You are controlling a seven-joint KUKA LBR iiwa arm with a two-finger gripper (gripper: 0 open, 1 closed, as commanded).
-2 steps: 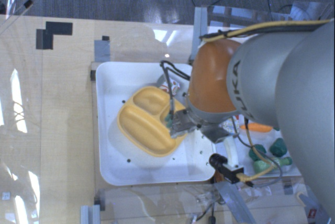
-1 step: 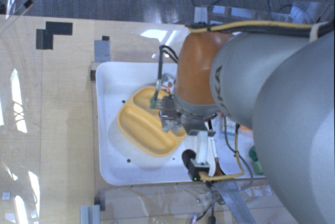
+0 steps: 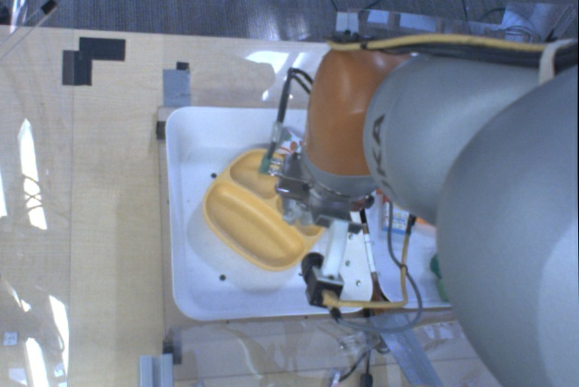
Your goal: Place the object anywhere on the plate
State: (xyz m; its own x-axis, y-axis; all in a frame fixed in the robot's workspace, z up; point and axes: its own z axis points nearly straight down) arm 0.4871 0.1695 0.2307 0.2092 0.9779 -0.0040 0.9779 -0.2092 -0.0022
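Camera view, looking down at a slant, showed the grey arm (image 3: 479, 195) reaching in from the right and covering most of that side of the bench (image 3: 90, 240), with its orange band (image 3: 339, 118) above the wrist. The gripper (image 3: 303, 209) hung over the left white bin (image 3: 194, 186), just above the right edge of the yellow plate (image 3: 249, 227). Whether the gripper was wide, narrow or holding anything could not be told, because the wrist hid it from above. The plate lay near the middle of that bin, at an angle, with a raised ridge dividing a smaller upper section from a larger lower one. The visible part of the plate was bare, and its right rim was covered by the wrist. The object to be placed could not be made out, and whatever lay under the gripper was hidden. Two small dark specks (image 3: 223, 278) sat on the bin floor beside the plate. A black L-shaped mark (image 3: 90, 58) lay on the bench at upper left, well apart from the bin.
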